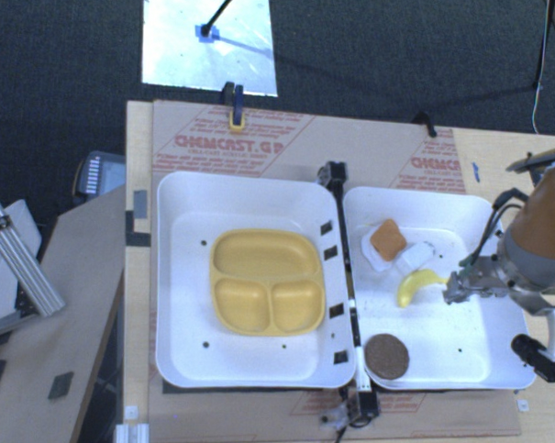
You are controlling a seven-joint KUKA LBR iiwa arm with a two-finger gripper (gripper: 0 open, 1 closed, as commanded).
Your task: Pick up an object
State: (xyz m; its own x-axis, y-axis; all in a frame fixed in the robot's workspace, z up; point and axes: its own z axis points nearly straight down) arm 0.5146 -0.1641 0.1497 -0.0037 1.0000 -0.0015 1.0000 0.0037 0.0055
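Camera view looks down on two white bins: the left bin (178,285) holds a yellow divided tray (261,281), and the right bin (464,362) holds the loose pieces. A banana (416,284) lies near the middle of that bin, with an orange block (388,239) and a white piece (414,257) just beyond it and a brown disc (387,356) at the near edge. The gripper (460,290) sits low just right of the banana's tip, so the approach step seems in hand; closing on the banana would need a small shift left. Whether the claw is wide or narrow I cannot tell, since it is small and dark. The arm (543,237) is cut off at the right.
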